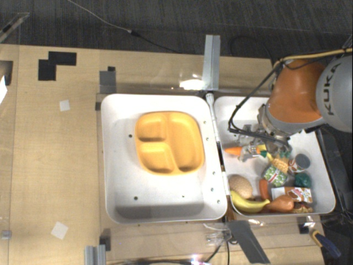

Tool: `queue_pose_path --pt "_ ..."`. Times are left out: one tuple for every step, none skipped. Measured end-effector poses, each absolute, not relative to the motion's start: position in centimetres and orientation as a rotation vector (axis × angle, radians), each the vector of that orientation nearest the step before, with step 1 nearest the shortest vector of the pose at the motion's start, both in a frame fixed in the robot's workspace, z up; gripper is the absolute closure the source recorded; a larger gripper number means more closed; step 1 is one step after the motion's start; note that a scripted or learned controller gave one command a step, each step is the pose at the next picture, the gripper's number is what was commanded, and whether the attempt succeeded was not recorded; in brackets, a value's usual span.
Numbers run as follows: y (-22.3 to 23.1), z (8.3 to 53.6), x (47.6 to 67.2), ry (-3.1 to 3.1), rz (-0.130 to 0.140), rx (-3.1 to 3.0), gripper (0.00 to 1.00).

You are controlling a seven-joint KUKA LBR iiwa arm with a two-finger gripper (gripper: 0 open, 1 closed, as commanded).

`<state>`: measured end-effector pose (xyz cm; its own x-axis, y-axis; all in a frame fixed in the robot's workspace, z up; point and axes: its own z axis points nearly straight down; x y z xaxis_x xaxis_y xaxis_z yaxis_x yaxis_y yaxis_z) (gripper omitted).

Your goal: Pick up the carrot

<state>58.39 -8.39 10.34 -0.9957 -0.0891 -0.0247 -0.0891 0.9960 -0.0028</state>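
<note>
Seen from above at a slant, the grey KUKA arm (pixel 309 95), its orange band facing the camera, reaches in from the right over the right-hand white bin (pixel 220 106) on the wooden bench (pixel 49 164). The gripper (pixel 252 149) hangs low inside that bin, toward its left wall and about midway along it; whether it is open or closed cannot be told, since the wrist and black cables cover much of it.

The carrot (pixel 233 151), a small orange piece, lies on the bin floor against the left wall, just beside the gripper on its left side (contact between the two cannot be judged from here).

The near end of the same bin is crowded. A banana (pixel 248 204) curves along the near-left corner, with a tan rounded item (pixel 240 185) just behind it. A reddish-orange pear-shaped item (pixel 282 203) lies touching the banana's right end, and a small printed carton (pixel 298 194) sits toward the near-right corner. A green-and-white packet (pixel 272 174) lies just beyond, near the middle, and a dark teal item (pixel 302 179) rests close to the right wall.

The left-hand white bin (pixel 116 203) holds a yellow divided tray (pixel 167 141), set toward the far-right part of its floor, three compartments facing up.
</note>
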Motion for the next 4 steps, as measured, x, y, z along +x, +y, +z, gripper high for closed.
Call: queue_pose_path --pt "-8.4 10.3 58.4 3.115 -0.002 -0.140 0.00" --pt "-8.2 8.9 59.5 3.129 0.000 0.060 0.00" --pt "-8.0 10.3 59.9 3.117 -0.001 0.051 1.00" --pt "-2.1 18.8 58.7 3.099 0.005 0.427 1.00"
